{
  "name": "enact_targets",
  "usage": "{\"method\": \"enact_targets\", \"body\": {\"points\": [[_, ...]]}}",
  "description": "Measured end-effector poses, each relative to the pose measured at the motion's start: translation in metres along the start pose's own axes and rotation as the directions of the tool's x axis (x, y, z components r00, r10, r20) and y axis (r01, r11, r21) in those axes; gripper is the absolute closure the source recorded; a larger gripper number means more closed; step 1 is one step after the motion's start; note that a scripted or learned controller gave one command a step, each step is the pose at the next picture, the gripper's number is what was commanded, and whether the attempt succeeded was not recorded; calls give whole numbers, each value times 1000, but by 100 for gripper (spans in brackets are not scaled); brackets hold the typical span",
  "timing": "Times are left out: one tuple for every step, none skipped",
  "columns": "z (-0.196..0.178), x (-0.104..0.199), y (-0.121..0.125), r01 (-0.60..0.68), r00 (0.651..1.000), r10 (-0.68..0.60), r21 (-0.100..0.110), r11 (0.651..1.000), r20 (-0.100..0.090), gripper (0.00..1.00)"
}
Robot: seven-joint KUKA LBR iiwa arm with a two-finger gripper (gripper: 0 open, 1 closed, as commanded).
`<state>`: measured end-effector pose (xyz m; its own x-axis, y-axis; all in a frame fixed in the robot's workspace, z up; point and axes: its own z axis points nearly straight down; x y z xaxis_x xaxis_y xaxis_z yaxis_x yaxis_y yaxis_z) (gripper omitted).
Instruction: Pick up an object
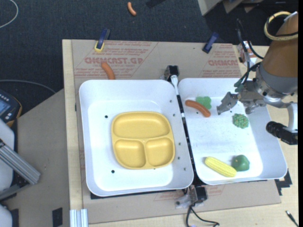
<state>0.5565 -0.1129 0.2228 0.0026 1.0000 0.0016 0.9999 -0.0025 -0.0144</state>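
Knobbly green broccoli (240, 121) beside metal tool (238, 104), jaws seemingly apart.

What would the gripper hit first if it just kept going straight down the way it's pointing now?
Most likely the bare floor of the right bin, or the broccoli floret just beside it. The gripper hangs between the floret and the sausage; depth is hard to judge from this slanted view.
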Motion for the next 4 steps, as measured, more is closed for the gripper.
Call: {"method": "enact_targets", "body": {"points": [[-8,0,3,3,1000,-2,-14,1000,2,0],[51,-6,8,1,1000,-1,-10,1000,0,0],[99,-15,8,1,1000,-1,-8,1000,0,0],[140,-14,8,2,1000,-2,-9,1000,0,0]]}}
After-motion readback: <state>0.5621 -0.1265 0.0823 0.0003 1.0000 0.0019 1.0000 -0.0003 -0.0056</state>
